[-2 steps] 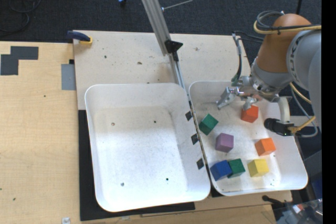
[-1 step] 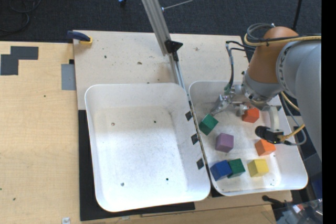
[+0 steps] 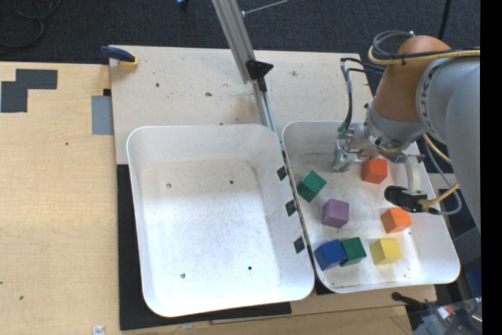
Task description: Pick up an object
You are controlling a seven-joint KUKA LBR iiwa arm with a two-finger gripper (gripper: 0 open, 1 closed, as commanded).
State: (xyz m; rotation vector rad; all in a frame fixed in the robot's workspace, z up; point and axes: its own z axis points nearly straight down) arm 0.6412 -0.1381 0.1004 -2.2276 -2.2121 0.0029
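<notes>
In right bin [image 3: 439, 267], seven blocks [image 3: 336, 213], gripper [image 3: 343, 159]

I count seven small blocks in the right bin [image 3: 439, 267]: green cube [image 3: 311, 186] tilted near the divider; purple cube [image 3: 335, 213]; blue cube [image 3: 330, 254] touching dark green cube [image 3: 354, 250]; yellow cube [image 3: 385, 250]; orange cube [image 3: 395, 220]; red-orange cube [image 3: 374, 170].

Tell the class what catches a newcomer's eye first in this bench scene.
The grey arm with its orange band reaches in from the right over the right bin. Bright cubes lie scattered there: red, orange, yellow, purple, blue and two green. The gripper hangs near the red cube.
</notes>
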